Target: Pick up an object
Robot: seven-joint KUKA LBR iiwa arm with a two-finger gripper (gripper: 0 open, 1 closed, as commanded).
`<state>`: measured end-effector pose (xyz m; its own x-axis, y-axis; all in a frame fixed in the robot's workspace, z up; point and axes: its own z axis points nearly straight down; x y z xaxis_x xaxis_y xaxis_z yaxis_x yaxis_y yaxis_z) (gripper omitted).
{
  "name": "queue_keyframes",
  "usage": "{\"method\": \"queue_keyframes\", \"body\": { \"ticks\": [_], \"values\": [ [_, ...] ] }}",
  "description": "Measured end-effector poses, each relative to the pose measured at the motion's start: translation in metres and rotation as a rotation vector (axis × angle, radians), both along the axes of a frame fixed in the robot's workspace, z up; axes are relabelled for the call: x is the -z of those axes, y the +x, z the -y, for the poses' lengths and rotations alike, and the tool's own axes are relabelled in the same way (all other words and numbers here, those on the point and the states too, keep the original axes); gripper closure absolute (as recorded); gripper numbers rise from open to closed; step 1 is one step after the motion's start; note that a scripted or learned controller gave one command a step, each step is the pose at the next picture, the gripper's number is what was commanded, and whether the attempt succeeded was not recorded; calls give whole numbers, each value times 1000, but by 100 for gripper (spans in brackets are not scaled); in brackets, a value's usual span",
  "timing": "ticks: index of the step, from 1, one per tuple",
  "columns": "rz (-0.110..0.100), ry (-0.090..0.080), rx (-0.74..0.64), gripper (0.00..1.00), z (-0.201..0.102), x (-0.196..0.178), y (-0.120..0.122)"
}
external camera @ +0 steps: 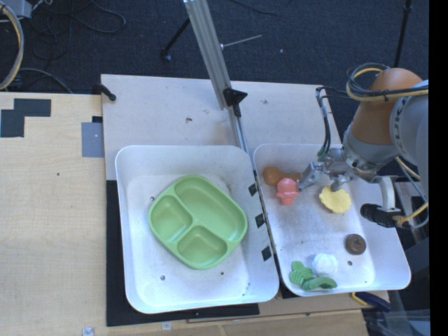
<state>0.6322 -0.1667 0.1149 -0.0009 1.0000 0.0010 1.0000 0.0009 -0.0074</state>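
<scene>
Grey gripper (323,177) sits in your right bin (392,275), its grip state indeterminate. Pink toy (286,190) lies at its nine o'clock, yellow piece (335,200) at five.

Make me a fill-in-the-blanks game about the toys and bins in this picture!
1. The green plate lies in the ____ bin.
2. The pink toy sits beside an ____ ball.
3. The gripper hangs over the right bin, between the pink toy and the ____ toy.
4. The brown disc lies in the ____ bin.

Missing words: left; orange; yellow; right
</scene>
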Motion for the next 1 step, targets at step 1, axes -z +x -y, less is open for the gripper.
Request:
{"method": "queue_keyframes", "body": {
  "ticks": [1],
  "values": [
    [5, -1, 1, 100, 1, -14, 1]
  ]
}}
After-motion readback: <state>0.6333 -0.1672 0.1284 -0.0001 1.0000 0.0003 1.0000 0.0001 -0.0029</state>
